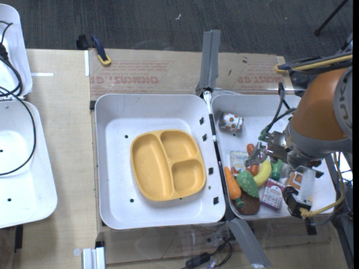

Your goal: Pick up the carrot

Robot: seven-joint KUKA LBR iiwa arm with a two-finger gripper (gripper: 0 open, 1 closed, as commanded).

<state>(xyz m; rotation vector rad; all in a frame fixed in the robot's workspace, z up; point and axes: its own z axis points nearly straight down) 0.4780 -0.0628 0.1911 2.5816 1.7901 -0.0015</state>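
- The worktop (67, 66) is pale wood-toned board with a sheet of brown cardboard printed in red under the two bins.
- The left bin (106, 167) is shallow, white, smooth plastic with rounded corners; in it lies a yellow tray (168, 164), matte, roughly rectangular with soft corners and split into three compartments.
- The right bin (252, 102) is the same white plastic, joined to the left one along a grey divider.
- The carrot (231, 184) lies near the right bin's left wall, toward its front end: a short, tapered orange toy, smooth-skinned, its thicker end pointing to the front corner.
- Touching the carrot on its right is a green leafy piece (247, 181); a yellow banana-shaped toy (262, 171) lies just beyond that, and a small printed box (272, 195) sits near the front.
- A small white cup with red spots (230, 123) lies tipped over, apart from the cluster, toward the bin's back.
- The gripper (257, 157) hangs over the cluster, above the banana and just right of the carrot; whether its fingers are open or closed cannot be told, since metal parts and toys overlap there.
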